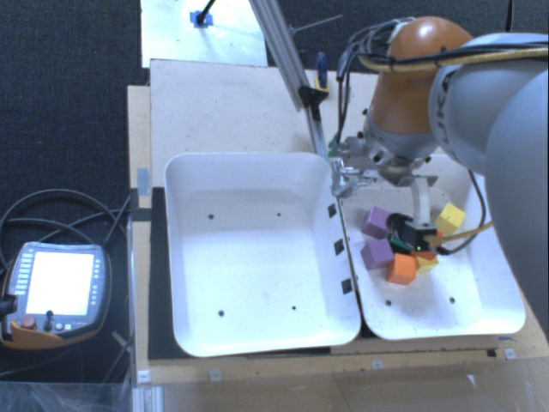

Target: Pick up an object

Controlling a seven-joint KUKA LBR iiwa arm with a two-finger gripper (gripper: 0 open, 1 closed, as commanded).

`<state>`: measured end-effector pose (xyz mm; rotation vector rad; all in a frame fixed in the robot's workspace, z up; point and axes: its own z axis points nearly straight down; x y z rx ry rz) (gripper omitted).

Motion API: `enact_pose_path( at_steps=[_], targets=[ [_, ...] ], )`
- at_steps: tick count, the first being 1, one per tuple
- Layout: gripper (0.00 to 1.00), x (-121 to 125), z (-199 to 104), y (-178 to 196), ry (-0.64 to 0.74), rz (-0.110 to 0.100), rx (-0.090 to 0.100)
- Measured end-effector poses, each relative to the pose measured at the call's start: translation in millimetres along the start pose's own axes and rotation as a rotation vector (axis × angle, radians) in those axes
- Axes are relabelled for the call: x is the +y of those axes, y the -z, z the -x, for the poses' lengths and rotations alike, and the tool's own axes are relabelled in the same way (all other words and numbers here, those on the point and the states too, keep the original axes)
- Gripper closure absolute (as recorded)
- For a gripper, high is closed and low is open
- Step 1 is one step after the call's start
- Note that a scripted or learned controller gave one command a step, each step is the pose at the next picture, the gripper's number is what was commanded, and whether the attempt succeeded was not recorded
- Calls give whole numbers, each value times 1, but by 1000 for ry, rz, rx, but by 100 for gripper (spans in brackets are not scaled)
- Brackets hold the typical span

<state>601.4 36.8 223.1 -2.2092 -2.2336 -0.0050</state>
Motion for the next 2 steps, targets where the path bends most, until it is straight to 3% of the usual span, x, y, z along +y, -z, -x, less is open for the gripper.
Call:
enact_pose_path(
  at_steps=[1, 2],
  targets=[
    [100, 14, -53, -4, 0, 1, 0],
    [0, 14, -50, -4, -5, -1, -3]
  ],
)
